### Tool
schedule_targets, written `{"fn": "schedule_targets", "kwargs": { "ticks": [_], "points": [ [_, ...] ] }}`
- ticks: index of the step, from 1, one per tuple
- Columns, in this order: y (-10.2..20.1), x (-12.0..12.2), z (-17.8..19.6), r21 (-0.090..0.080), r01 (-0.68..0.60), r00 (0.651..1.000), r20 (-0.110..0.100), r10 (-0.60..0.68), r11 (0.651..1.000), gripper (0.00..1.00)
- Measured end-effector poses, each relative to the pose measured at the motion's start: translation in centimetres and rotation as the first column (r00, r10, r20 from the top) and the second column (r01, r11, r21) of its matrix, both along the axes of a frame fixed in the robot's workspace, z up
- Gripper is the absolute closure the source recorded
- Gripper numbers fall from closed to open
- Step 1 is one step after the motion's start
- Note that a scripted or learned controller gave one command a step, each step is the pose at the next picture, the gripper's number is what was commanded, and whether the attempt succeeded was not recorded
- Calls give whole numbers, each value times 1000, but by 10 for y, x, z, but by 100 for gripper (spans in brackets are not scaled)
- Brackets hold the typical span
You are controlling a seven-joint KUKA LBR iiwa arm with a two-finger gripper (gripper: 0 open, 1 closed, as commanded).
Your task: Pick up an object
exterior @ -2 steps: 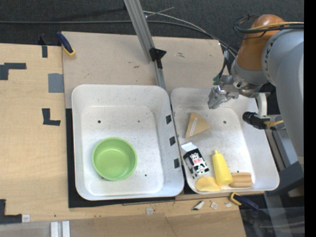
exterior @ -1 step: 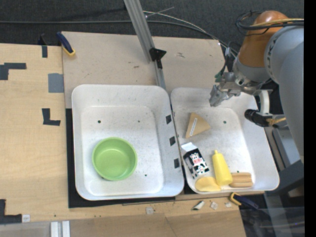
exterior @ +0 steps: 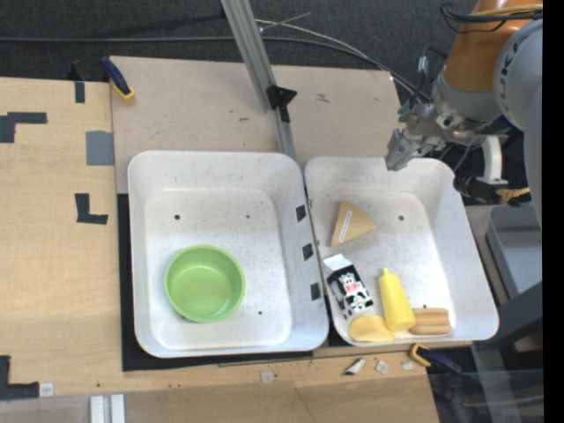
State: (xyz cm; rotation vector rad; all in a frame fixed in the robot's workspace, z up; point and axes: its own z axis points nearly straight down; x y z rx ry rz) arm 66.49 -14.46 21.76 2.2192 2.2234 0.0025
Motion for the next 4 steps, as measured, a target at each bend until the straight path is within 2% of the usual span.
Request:
{"fn": "schedule_targets", "kwargs": {
  "ticks": [1,2,4],
  "points": [
    [1,0,15,0,0,1000,-2,0,1000,100],
    [56,-4,2,1,-3,1000,-7,3,1000,100],
    [157,-9,17,1,-5,1000,-5,5,1000,100]
  ]
}}
